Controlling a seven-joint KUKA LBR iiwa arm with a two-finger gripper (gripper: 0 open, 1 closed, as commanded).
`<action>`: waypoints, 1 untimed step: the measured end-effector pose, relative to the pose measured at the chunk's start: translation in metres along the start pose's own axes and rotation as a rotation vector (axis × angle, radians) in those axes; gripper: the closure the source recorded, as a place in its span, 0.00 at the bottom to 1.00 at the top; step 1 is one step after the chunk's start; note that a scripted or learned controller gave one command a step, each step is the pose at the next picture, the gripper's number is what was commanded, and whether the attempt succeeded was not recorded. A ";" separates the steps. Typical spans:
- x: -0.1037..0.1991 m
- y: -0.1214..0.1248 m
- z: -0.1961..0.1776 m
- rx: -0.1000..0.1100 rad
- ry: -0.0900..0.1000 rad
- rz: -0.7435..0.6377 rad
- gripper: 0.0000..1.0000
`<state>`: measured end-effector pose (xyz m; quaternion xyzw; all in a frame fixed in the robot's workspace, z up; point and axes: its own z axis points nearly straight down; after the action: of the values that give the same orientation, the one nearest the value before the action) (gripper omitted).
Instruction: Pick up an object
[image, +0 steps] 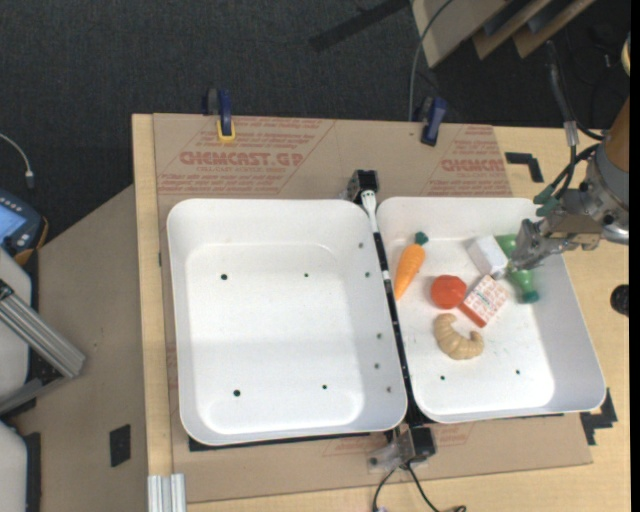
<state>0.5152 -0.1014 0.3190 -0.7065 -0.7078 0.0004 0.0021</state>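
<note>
The right bin (560, 385) holds several small items. An orange carrot (409, 270) with a green top lies near its left wall. Beside it are a red tomato (449, 290), a red-and-white packet (486, 300) and a tan croissant (458, 338). A white block (486, 253) lies further back. A green item (526, 291) sits at the right, and another green piece (506, 243) shows just behind it. My gripper (527, 256) hangs low over the right side of this bin, right by the green pieces and the white block. Part of the green item is hidden under it.
The left bin (190, 300) sits beside the right one, with a black divider strip (383, 290) between them. Two clamps (222, 110) (432, 118) hold the board at the back. A cable (560, 185) runs from the arm at the right edge.
</note>
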 end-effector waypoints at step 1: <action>0.094 0.004 -0.090 -0.016 -0.002 -0.008 1.00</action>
<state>0.5191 -0.0077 0.4094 -0.7037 -0.7104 -0.0045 -0.0041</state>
